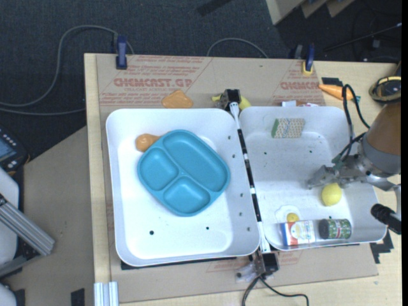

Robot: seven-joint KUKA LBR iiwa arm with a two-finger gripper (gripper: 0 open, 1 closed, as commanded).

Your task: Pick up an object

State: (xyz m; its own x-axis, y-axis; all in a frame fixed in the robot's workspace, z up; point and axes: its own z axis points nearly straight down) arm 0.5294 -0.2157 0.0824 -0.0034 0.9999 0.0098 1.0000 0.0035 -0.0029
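Presently the gripper [329, 179] sits low in the right bin [280, 171], directly above a yellow lemon-like object [331, 194], evidently positioned for a grasp. Whether it is spread or closed cannot be told. A blue divided tray [183, 172] occupies the left bin [127, 171].

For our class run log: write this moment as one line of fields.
arm: right bin | hand: above yellow lemon | grasp: unconfirmed | left bin: blue tray | task: not yet done
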